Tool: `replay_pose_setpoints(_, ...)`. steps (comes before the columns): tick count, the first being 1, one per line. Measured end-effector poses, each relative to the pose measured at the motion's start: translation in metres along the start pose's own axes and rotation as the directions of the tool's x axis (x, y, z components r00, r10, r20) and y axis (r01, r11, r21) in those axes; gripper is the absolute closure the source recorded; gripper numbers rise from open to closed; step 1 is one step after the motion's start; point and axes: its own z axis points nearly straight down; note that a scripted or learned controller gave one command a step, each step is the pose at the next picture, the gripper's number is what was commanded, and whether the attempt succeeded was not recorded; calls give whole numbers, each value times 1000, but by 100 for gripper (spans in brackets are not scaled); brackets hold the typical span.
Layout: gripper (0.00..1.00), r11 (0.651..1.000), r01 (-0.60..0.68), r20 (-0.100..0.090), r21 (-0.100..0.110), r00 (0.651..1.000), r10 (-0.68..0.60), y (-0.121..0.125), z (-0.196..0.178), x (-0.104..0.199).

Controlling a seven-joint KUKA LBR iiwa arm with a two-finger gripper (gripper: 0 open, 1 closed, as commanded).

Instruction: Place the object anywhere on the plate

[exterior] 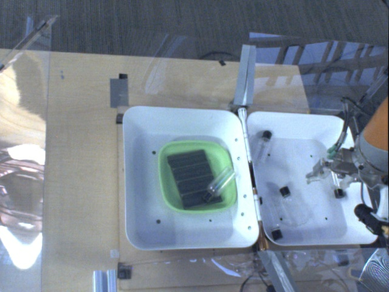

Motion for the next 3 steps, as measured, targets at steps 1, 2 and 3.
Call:
replay_pose_setpoints(1,0,1000,7,0,-2,1000,-7,22,-111,-13)
replay_pose_setpoints(2,0,1000,16,1,-2,1000,-16,43,-131,-12)
replay_pose_setpoints(3,0,1000,13,1,0,1000,-13,49,-142,-9)
